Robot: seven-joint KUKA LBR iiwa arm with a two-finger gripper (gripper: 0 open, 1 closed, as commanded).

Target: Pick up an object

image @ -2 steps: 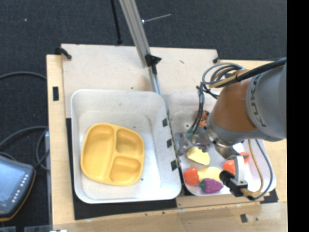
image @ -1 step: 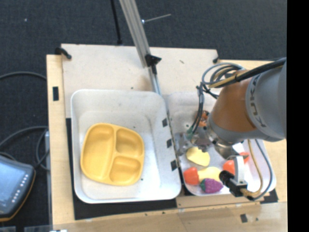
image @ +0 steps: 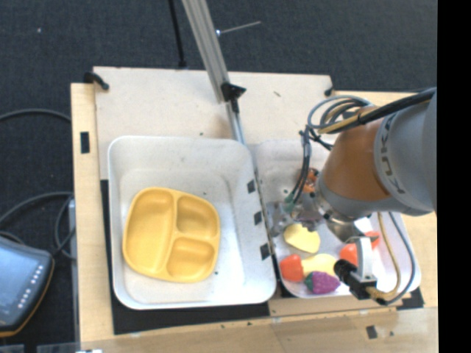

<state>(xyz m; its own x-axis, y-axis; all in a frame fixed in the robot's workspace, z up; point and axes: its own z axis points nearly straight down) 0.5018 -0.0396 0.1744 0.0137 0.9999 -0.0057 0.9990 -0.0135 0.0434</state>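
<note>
Far left, off the bench: dark handheld pendant (image: 20, 279) on the carpet, screen text unreadable. Left bin (image: 184, 153): yellow three-compartment tray (image: 171, 234) lying flat in it, left of centre. No brand or label legible on either. An aluminium post (image: 208, 46) rises at a slant from behind the bins.

Right bin (image: 283, 160): arm (image: 383, 164) reaches in from the right, orange band above the wrist, cables looped over it. Gripper (image: 288, 213) low at the bin's left wall, just above a pale yellow piece (image: 302, 237); its state cannot be told. Toward the near edge: red piece (image: 291, 268), purple piece (image: 321, 282), second yellow piece (image: 321, 262), clustered close together.
</note>
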